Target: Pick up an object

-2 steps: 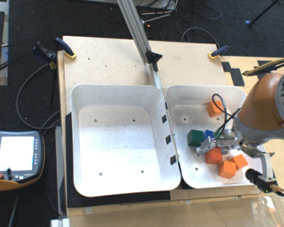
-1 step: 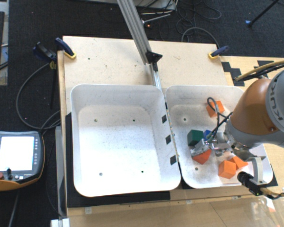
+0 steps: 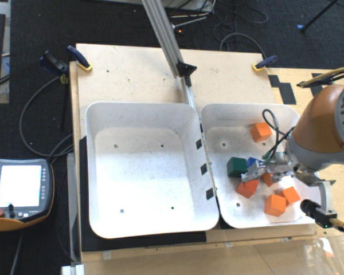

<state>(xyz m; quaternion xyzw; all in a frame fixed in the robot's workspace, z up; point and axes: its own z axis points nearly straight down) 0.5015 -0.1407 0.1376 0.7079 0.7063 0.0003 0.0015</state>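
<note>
The right bin [image 3: 229, 213] holds several small blocks. An orange block [image 3: 261, 132] lies near its far wall and a dark green block [image 3: 236, 167] near the middle. A red-orange block [image 3: 247, 188] sits just in front of the green one. Two more orange blocks [image 3: 275, 205] [image 3: 292, 195] lie close to the bin's near right corner. My gripper [image 3: 260, 172] is low in this bin, right beside a small blue piece [image 3: 252, 163] and just above the red-orange block. Another reddish block [image 3: 268, 180] is partly hidden under the gripper body.
The left bin [image 3: 140, 168] sits beside the right one, sharing a raised middle rim. A slanted metal pole [image 3: 163, 30] rises behind the bins. The arm's orange band [image 3: 327, 122] hangs over the right bin's right side. A pendant [image 3: 20, 193] lies off the bench at left.
</note>
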